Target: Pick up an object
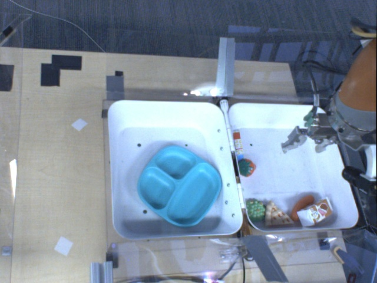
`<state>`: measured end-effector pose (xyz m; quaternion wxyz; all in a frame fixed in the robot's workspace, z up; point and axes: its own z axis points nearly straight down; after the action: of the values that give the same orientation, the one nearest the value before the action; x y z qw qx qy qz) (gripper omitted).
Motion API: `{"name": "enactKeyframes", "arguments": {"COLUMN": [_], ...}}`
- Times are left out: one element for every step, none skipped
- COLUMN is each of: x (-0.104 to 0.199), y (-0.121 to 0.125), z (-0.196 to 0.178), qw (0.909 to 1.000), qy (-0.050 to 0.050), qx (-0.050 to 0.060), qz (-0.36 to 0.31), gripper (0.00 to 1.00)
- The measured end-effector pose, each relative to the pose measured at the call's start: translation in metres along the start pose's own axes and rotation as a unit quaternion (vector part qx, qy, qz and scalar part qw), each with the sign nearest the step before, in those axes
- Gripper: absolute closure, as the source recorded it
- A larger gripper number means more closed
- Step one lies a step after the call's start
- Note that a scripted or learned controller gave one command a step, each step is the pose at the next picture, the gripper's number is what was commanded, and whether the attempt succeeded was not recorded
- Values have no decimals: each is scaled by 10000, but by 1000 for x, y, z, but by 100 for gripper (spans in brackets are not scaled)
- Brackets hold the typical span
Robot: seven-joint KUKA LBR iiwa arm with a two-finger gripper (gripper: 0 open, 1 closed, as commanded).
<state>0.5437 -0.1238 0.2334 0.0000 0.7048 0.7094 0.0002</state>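
While the left bin is mostly taken up by a blue tray, the right bin has bare floor from its centre to 12 o'clock. Its things hug the edges: a strawberry at 9 o'clock against the divider, and 4 items along 6 o'clock, among them a carton and a sausage. Reaching in from 3 o'clock, the arm holds the gripper over the bare floor, fingers apart, nothing between them.

No legible text — print on small carton too blurred.
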Motion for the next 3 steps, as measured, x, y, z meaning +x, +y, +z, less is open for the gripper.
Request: {"name": "enactKeyframes", "arguments": {"x": [0, -40, 8], "y": [-51, 10, 84], "z": [-1, 145, 146], "qw": [9993, 10000, 9954], "qy": [-2, -12, -6], "qx": [-4, -55, -43], "qz": [-372, -26, -955], "gripper": [0, 0, 0]}}
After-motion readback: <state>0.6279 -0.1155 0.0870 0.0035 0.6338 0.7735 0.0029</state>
